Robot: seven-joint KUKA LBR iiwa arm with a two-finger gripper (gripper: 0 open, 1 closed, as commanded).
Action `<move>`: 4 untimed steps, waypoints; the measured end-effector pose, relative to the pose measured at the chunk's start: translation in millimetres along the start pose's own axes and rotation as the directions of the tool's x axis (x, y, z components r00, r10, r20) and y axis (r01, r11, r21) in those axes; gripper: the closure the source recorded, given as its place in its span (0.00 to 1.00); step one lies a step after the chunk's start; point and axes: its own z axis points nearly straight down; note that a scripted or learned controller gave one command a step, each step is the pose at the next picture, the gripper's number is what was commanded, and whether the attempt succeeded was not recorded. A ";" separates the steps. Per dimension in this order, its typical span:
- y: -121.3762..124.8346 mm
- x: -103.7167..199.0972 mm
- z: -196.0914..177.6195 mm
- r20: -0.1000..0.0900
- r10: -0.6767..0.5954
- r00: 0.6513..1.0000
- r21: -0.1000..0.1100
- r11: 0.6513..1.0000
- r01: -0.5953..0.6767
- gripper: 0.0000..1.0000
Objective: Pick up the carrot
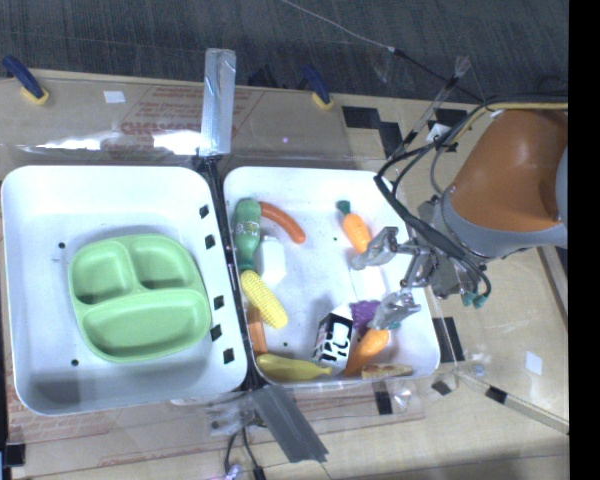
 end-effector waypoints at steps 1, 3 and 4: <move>-28.5 -83.4 88.0 -0.003 -0.175 0.985 -0.003 0.985 0.175 0.00; -29.3 -125.3 127.0 0.007 -0.206 0.979 0.003 0.979 0.206 1.00; -28.9 -125.3 127.3 0.007 -0.207 0.978 0.003 0.978 0.207 0.00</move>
